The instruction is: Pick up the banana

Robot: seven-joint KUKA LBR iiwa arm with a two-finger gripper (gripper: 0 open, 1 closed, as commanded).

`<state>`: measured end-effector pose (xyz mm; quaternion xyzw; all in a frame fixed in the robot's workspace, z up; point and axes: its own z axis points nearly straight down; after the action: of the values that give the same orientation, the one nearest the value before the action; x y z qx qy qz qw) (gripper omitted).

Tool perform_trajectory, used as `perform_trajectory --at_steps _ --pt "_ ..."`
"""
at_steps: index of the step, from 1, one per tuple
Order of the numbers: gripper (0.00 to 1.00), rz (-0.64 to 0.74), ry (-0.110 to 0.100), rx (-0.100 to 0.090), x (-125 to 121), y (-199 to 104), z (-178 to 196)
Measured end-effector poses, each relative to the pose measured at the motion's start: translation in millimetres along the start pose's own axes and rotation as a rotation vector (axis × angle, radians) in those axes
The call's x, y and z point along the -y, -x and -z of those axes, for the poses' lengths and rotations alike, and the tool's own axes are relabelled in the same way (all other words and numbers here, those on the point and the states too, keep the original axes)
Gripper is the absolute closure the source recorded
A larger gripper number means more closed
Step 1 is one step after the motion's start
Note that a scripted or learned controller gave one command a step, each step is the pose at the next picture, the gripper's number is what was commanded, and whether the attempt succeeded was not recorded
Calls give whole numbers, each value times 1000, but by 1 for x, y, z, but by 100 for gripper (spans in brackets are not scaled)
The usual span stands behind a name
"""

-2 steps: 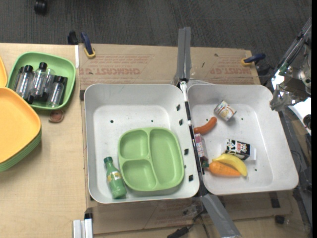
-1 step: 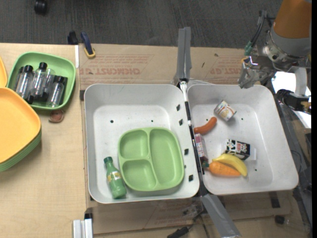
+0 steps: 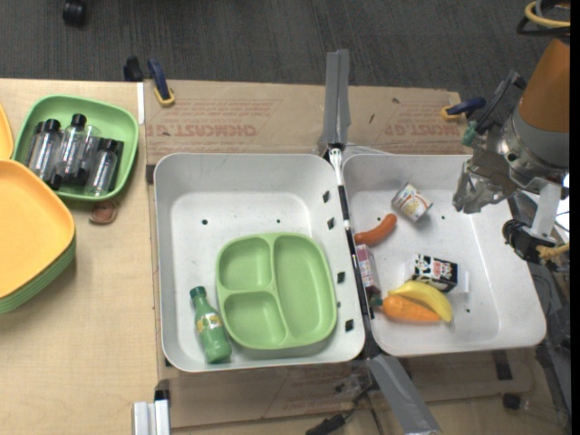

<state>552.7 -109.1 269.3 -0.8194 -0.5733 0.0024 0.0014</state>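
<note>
A yellow banana (image 3: pixel 424 295) lies near the front of the right bin (image 3: pixel 489 329), resting against an orange carrot (image 3: pixel 410 310). My gripper (image 3: pixel 473 194) hangs over the bin's far right side, above and to the right of the banana, well apart from it. Nothing shows between its fingers.
The right bin also holds a small black-and-white carton (image 3: pixel 437 270), a sausage (image 3: pixel 375 229), a small can (image 3: pixel 412 201) and a pink tube (image 3: pixel 364 265) by the divider. The left bin (image 3: pixel 181 207) holds a green divided tray (image 3: pixel 275 290) and a green bottle (image 3: pixel 210 325).
</note>
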Motion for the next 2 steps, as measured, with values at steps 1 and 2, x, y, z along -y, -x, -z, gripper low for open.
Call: perform_trajectory --at_steps 1,2 --pt "100 317 3 0 -9 -17 -2" --pt "100 298 4 1 -62 -53 21"
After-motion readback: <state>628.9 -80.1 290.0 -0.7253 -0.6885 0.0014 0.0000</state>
